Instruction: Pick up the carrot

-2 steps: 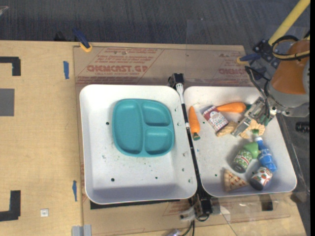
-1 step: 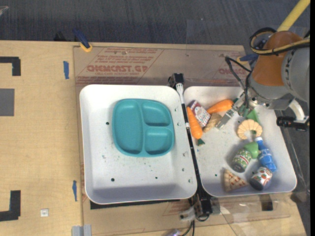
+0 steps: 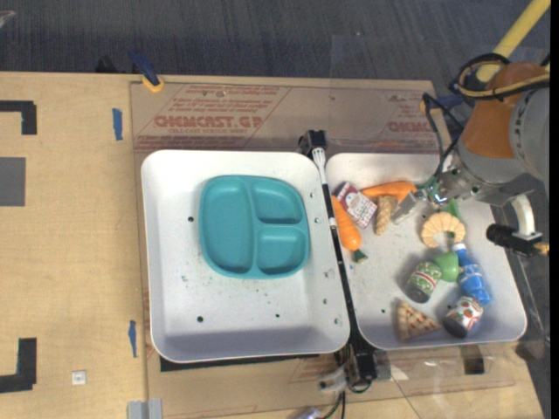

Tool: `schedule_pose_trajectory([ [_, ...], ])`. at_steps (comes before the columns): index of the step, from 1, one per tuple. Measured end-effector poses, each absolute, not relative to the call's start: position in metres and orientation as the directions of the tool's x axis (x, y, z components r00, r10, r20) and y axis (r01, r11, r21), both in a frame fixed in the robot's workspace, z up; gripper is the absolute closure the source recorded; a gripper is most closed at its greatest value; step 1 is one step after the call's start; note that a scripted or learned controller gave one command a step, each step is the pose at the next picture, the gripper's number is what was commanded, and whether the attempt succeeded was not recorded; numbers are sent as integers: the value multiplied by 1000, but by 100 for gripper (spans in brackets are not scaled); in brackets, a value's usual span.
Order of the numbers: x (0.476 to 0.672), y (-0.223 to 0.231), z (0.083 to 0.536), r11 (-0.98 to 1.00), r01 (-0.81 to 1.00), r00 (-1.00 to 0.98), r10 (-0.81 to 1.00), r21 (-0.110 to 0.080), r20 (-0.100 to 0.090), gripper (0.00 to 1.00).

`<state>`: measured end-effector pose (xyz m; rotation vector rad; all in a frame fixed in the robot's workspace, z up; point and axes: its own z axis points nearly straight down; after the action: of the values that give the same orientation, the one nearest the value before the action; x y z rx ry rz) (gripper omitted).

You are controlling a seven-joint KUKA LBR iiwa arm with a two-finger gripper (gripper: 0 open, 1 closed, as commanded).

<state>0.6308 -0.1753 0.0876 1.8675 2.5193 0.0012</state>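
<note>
Two orange carrot-like pieces lie in the right bin [image 3: 507,321]. One carrot [image 3: 387,188] lies flat near the bin's far wall. A second carrot [image 3: 347,228] with a green end lies slanted along the left wall. My gripper [image 3: 416,202] is low over the bin, just right of the far carrot's thick end and close to it. The grey arm with its orange band [image 3: 487,131] comes in from the upper right. Nothing is lifted off the bin floor.
Also in the right bin are a red-and-white packet [image 3: 356,204], a beige piece [image 3: 383,216], a yellow slice [image 3: 441,229], a green can [image 3: 425,280], a blue bottle [image 3: 472,279], a pizza slice [image 3: 412,320] and a small can [image 3: 463,316]. A teal divided plate [image 3: 256,225] sits in the left bin [image 3: 166,321].
</note>
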Motion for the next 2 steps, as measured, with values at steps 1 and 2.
schedule_pose_trajectory([
  [1, 608, -185, 88, 164, 986, -164, 986, 6, -1, 0],
  [2, 572, -168, 89, 158, 987, -158, 987, 7, -3, 0],
])
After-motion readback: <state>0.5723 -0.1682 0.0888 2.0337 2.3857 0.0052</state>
